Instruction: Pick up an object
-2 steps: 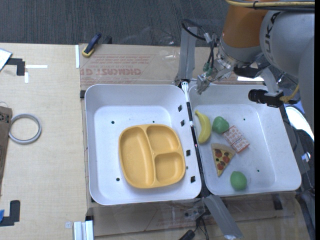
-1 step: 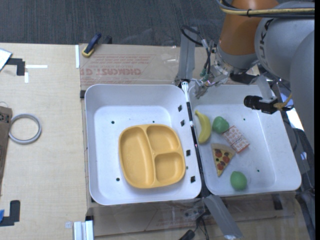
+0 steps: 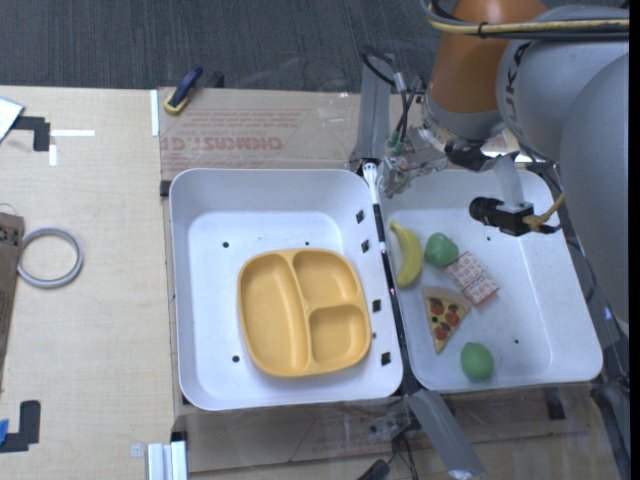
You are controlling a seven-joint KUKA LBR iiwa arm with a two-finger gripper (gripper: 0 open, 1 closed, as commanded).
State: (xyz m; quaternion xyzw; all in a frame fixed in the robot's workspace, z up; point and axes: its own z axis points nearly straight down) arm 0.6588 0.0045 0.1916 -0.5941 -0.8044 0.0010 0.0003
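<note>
The right bin point(image 3: 560, 298) holds a yellow banana point(image 3: 404, 253) near its left wall. A green round piece point(image 3: 440, 249) lies beside the banana, with a red and white box point(image 3: 472, 277) just right of it. A pizza slice point(image 3: 444, 317) and a green lime point(image 3: 477, 360) lie nearer the front. My gripper point(image 3: 398, 168) hangs over the back left corner of this bin, above and behind the banana, with nothing visibly in it. The orange wrist band point(image 3: 480, 48) sits above it.
The left bin point(image 3: 200, 268) bears a yellow divided plate point(image 3: 305, 310). On the bench to the left lie a tape roll point(image 3: 48, 257) and a blue and yellow tool point(image 3: 185, 88). A black fitting with a cable point(image 3: 505, 215) hangs over the right bin's back.
</note>
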